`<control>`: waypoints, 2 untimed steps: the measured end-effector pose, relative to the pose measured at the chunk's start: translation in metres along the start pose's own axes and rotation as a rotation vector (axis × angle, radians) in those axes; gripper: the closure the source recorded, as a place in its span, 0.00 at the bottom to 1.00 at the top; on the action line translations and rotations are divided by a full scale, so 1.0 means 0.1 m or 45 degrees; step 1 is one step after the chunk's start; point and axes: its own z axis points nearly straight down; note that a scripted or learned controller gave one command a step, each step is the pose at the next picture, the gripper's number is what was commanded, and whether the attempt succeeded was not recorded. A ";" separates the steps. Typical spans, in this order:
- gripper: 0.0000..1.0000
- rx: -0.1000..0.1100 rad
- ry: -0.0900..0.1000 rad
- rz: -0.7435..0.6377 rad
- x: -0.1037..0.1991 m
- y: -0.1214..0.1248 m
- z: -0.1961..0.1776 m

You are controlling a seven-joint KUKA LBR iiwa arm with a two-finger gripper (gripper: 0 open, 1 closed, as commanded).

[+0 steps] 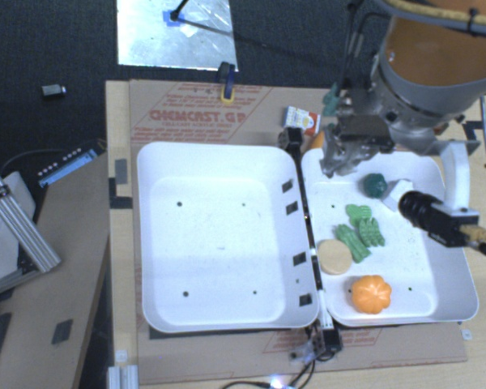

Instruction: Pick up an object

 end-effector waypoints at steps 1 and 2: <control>1.00 -0.018 -0.003 0.011 -0.30 0.73 -0.23; 1.00 -0.020 -0.004 0.011 -0.53 1.82 -0.45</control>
